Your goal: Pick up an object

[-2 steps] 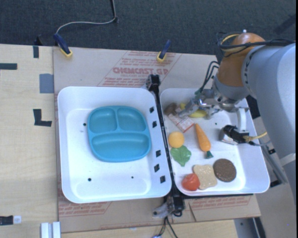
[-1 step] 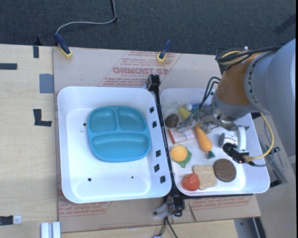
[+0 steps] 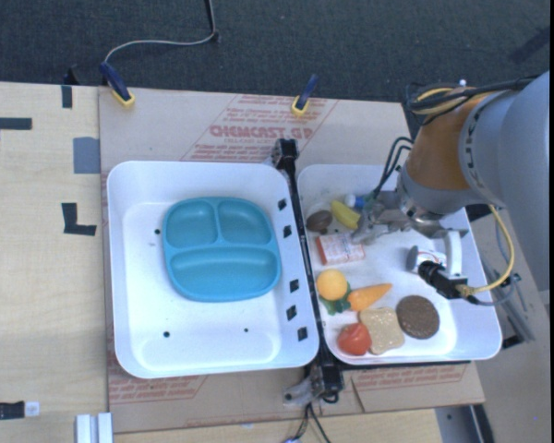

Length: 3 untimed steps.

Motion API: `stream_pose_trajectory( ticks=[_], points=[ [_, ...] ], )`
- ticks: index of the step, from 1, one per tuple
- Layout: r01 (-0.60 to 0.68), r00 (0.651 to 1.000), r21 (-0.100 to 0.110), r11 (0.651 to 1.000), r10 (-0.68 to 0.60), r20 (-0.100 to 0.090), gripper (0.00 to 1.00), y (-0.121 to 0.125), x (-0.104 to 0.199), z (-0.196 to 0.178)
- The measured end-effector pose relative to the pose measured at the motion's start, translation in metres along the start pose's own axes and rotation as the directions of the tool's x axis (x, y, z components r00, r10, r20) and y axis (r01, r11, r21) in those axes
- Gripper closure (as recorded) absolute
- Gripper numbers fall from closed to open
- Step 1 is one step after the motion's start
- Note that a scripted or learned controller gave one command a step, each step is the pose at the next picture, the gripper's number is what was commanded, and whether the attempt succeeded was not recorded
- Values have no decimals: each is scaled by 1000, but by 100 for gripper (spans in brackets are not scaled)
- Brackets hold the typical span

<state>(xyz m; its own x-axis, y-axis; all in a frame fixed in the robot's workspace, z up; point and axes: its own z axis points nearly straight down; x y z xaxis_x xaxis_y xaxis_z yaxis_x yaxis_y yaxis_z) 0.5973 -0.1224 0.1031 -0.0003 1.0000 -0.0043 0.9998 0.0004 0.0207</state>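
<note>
The right bin (image 3: 475,335) holds several toy foods: a yellow piece (image 3: 344,214), a brown lump (image 3: 319,221), a red-and-white packet (image 3: 338,250), an orange fruit (image 3: 331,284), a carrot (image 3: 369,294), a tomato (image 3: 354,339), a bread slice (image 3: 382,329) and a round brown cookie (image 3: 417,317). My gripper (image 3: 374,221) is low in the bin's upper middle, just right of the yellow piece and above the packet. Nothing visibly hangs from it.
The left bin (image 3: 129,275) carries a blue divided plate (image 3: 222,248). Black clips (image 3: 294,247) line the wall between the bins. The grey arm with its orange band (image 3: 439,150) covers the right bin's far right corner, and cables (image 3: 499,266) trail along that side.
</note>
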Motion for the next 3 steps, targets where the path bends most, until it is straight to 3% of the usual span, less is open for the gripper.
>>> stream_pose_trajectory(
  ticks=[1,2,3],
  points=[
    [0,1000,4,1000,0,-1,0,-1,0,2],
    [0,1000,19,1000,0,0,0,48,27,18],
    [-1,1000,36,999,1,-5,0,68,26,20]
  ],
)
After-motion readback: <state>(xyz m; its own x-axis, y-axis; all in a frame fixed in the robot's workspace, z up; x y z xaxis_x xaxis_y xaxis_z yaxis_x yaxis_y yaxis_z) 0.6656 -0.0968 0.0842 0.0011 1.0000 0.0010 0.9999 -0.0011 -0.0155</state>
